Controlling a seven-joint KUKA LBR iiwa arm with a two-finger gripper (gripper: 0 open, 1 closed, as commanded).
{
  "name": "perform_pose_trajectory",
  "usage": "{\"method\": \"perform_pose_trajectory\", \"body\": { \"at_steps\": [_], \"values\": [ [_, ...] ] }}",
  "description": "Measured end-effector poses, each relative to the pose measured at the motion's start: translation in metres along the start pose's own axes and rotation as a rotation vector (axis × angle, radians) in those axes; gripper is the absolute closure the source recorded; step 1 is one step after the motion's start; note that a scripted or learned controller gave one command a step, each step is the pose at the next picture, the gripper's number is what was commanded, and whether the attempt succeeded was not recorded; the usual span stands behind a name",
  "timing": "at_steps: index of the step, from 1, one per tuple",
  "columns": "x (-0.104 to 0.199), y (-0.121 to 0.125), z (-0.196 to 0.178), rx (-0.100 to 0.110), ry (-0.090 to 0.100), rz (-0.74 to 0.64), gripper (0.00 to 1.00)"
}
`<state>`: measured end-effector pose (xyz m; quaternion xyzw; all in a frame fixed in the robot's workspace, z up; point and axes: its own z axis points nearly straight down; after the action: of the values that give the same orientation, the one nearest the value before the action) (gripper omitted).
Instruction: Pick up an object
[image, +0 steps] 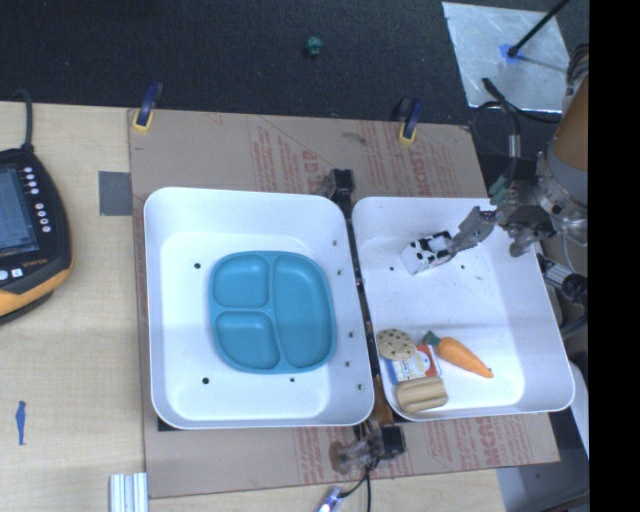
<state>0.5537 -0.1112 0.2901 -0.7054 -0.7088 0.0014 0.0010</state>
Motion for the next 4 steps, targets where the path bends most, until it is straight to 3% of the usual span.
{"method": "perform_pose_trajectory", "body": {
  "at_steps": [1, 2, 3, 4],
  "values": [
    [-0.05, -0.073, 0.06, 0.0, -0.001, 0.001, 0.0],
    [-0.024, -0.01, 0.124, 0.0, -0.001, -0.001, 0.0],
    [-0.009, 0.034, 0.199, 0.001, -0.001, -0.001, 0.0],
    [-0.022, 0.089, 0.197, 0.005, -0.001, 0.004, 0.0]
  ]
}}
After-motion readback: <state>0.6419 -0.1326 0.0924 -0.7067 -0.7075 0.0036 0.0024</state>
